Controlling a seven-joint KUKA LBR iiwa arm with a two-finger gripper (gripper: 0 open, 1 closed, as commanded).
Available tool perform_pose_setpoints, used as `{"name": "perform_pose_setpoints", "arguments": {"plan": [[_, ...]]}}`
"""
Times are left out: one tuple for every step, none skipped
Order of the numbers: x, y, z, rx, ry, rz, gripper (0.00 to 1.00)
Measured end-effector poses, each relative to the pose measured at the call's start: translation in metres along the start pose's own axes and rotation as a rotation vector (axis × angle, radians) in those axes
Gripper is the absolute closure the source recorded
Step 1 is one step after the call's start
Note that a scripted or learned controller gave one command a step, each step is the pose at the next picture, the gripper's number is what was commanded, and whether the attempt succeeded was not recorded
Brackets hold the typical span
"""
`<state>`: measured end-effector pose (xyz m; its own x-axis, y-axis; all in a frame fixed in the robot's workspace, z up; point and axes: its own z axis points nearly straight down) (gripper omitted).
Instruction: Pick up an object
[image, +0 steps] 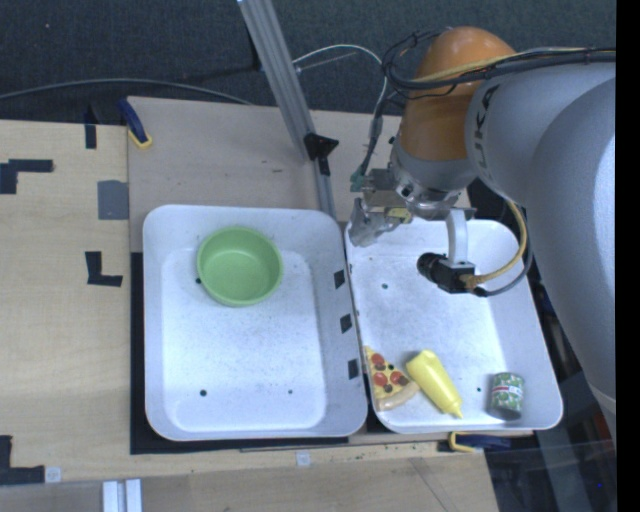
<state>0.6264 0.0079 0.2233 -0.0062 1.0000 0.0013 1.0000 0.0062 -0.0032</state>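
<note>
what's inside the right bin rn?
Along the near edge of the right bin: pizza slice toy, yellow squeeze bottle, small green can. The arm and claw cover its far corner, so anything under them is hidden.

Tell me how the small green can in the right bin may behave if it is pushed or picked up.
The green can looks upright near the right bin's front corner, so a sideways push may tip it. Its round body would probably roll once down. It looks small, likely light, and its smooth curved side could slip.
</note>
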Motion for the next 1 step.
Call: {"name": "perform_pose_setpoints", "arguments": {"plan": [[0.0515, -0.0024, 0.0086, 0.000, 0.000, 0.000, 1.00]]}}
